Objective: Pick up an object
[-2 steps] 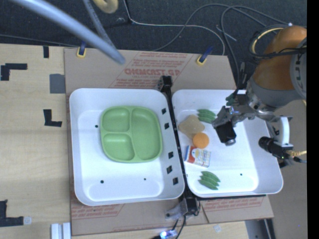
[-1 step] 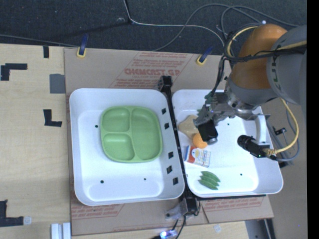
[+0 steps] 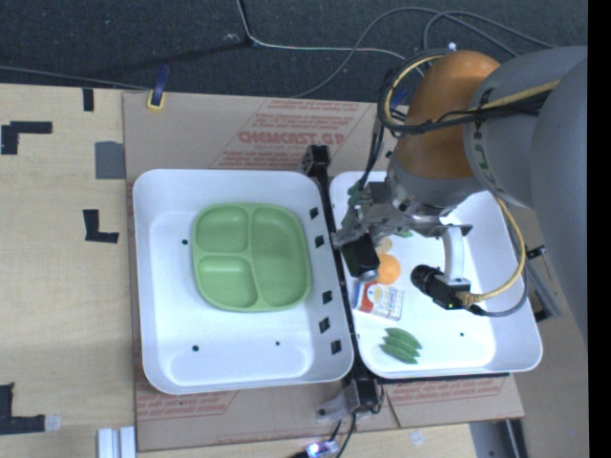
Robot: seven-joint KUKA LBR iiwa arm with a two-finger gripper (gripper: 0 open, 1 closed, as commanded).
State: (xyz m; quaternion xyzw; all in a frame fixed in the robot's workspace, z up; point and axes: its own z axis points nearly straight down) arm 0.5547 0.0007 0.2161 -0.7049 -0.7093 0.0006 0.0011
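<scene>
Progress on the pick is sitting at the approach stage: nothing is showing between the fingers, so no object is being counted as lifted, and the grasp, the closing and the raise are all remaining to be done, judging from how things are lying.

Working from left to right: well to the left of the gripper (image 3: 361,252), across the divider between the bins, a green divided plate (image 3: 253,257) is resting flat in the left bin (image 3: 153,284). The gripper itself is hanging low over the left part of the right bin (image 3: 506,346), close beside that divider. Its dark fingertip body is pointing down toward the bin floor, but the opening between the fingers is not being shown clearly enough to judge, so how far apart they are standing cannot be told.

Just to the right of the gripper, an orange ball-like object (image 3: 389,270) is lying near or against the tool; contact cannot be confirmed. Just below it, a small red-and-white packet (image 3: 381,301) is lying flat. Further below, a green pod-shaped object (image 3: 401,344) is lying well apart from the tool.

The arm (image 3: 449,122) is reaching in from the right, with the orange band above the wrist and the wrist bending downward over the right bin. Cables are looping around the wrist.
</scene>
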